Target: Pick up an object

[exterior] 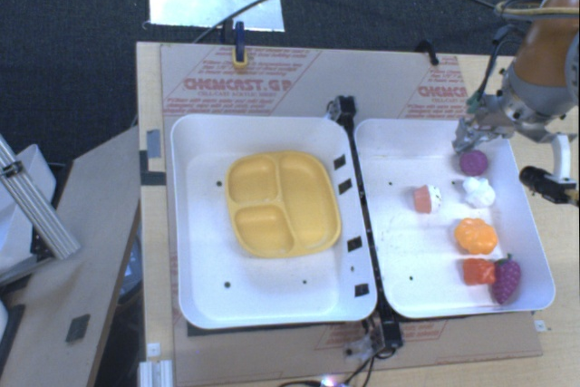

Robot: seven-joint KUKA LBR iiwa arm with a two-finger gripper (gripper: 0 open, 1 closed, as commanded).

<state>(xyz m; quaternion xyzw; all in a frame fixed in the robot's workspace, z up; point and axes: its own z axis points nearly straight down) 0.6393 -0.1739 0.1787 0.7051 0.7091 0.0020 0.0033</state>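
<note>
Camera view, looking down on the bench: the grey arm with its orange band comes in at the upper right, and its two-finger gripper hangs over the far right part of the right-hand shallow white bin, at about 1 o'clock of that bin. Whether it is apart or together I cannot tell.

Just below the gripper tip lies a small round purple object. At 6 o'clock from it sits a lumpy white object, and at 9 o'clock of that, a small pinkish-orange block with a white end. Lower down are a rounded orange object, a red-orange block and, touching it at 3 o'clock, a purple grape-like bunch.

The left-hand white bin holds a yellow plastic plate with three compartments, near its middle.
</note>
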